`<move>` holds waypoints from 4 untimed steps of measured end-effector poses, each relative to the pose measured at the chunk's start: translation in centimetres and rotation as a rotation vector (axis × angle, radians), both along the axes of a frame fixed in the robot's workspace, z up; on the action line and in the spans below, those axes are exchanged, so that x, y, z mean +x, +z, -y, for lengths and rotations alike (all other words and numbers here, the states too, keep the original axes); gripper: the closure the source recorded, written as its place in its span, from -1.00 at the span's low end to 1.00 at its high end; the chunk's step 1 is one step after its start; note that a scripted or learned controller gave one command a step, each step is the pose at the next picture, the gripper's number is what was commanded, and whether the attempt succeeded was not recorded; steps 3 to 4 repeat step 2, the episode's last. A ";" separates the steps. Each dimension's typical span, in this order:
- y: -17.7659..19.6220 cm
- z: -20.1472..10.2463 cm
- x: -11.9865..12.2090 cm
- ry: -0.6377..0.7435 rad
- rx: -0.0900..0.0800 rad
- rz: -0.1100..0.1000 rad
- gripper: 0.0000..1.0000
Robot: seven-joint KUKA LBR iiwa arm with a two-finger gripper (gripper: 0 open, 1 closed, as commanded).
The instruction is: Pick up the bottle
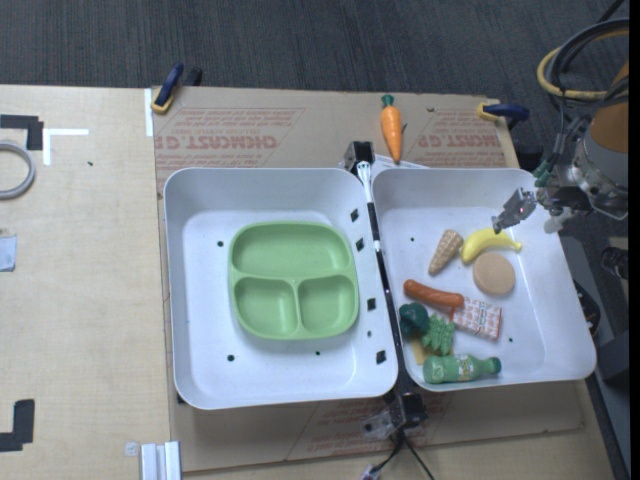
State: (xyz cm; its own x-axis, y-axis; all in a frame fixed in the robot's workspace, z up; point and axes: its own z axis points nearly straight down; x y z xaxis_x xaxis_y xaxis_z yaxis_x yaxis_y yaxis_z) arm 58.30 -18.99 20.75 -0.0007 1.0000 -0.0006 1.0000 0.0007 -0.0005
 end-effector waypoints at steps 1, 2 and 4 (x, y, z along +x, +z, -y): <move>1.0 0.0 0.0 0.002 -0.001 0.001 1.00; 4.2 -4.3 -10.0 0.095 0.000 0.000 1.00; 4.2 -4.3 -10.0 0.095 0.000 0.000 1.00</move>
